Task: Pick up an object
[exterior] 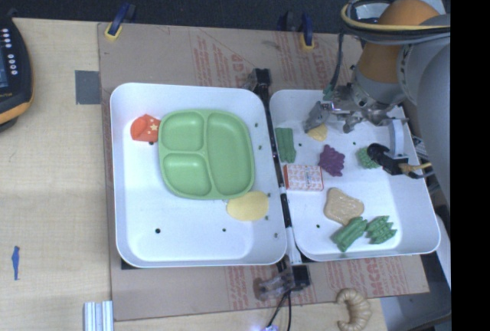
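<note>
none lifted: no object is between the fingers as far as i can see
gripper [328,113]: low in the right white bin [413,241]; jaws' state i cannot tell
nearest: small yellow wedge-shaped piece [318,133], just beside the tips
left: grasp, lift

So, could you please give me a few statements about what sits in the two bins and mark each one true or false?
1. The green divided plate lies in the left bin. True.
2. The purple grape bunch lies in the left bin. False: it is in the right bin, near its middle.
3. A red object sits by the plate's upper left edge. True.
4. The yellow piece rests in one of the plate's compartments. False: it lies on the bin floor at the plate's lower right edge.
5. The hand is over the upper part of the right bin. True.
</note>
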Available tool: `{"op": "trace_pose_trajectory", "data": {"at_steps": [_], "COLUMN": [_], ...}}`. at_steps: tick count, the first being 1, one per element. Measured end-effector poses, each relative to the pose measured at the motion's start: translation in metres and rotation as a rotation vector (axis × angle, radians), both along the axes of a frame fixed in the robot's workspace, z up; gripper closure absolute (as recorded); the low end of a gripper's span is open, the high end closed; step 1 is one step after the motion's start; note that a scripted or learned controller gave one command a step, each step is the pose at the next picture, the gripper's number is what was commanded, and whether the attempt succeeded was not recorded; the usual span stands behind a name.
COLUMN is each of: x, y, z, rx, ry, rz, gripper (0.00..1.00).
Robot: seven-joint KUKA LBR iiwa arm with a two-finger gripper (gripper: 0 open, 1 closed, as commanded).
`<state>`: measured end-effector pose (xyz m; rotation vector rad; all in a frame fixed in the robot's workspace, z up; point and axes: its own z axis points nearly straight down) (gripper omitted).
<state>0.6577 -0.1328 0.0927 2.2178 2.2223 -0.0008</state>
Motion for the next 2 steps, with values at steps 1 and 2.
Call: {"op": "trace_pose_trajectory", "data": {"at_steps": [1,2], "x": [-0.100,-0.065], "y": [0.004,0.023], "z": [-0.002,-0.001], "rx": [0.004,0.001], "ry": [0.014,0.001], "rz": [0.000,0.006], "gripper": [0.00,0.00]}}
